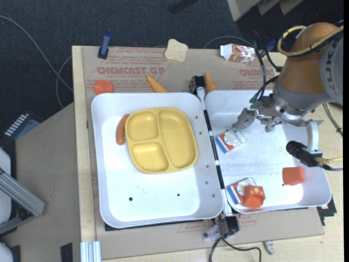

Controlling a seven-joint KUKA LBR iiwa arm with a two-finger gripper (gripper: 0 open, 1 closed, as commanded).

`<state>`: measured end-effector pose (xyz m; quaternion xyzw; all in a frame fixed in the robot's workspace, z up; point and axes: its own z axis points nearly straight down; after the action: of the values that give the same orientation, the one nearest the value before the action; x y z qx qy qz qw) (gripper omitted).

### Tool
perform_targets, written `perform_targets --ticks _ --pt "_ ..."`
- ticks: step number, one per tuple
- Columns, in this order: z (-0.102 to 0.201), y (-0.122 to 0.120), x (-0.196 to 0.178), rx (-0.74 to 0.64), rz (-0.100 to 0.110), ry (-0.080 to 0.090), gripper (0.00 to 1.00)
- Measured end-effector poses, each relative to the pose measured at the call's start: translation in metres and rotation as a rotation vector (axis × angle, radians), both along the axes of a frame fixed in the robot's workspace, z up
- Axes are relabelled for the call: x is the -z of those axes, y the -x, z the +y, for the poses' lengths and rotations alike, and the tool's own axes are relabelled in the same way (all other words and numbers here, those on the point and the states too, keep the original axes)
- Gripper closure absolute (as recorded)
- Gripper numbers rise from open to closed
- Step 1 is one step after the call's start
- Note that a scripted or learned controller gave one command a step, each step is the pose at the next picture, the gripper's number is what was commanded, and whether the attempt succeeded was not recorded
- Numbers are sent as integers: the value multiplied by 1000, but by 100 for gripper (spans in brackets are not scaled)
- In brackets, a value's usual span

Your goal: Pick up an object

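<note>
Left bin: yellow divided tray; sausage touching its left edge. Right bin: small carton near the left wall, directly under the gripper; jaw state cannot be told. Front: orange cup on a packet. Right: red block.

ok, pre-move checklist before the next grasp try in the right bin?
1. Gripper over the right bin: ok.
2. Small carton just below the fingertips, reachable: ok.
3. Carton between the fingers: not ok, apart.
4. Carton clear of other items, red block far off: ok.
5. Carton close to the bin's left wall, room for a finger: cannot tell.
6. Yellow tray in the left bin, out of the way: ok.
</note>
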<state>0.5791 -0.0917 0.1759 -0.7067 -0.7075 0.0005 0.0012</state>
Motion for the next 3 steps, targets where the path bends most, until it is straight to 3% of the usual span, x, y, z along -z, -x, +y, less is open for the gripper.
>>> perform_targets --ticks 1,2,3 --pt "-2 -27 58 1 1 0 0" --pt "-1 -24 87 0 -8 -1 0" --pt "0 -26 76 1 -14 0 100"
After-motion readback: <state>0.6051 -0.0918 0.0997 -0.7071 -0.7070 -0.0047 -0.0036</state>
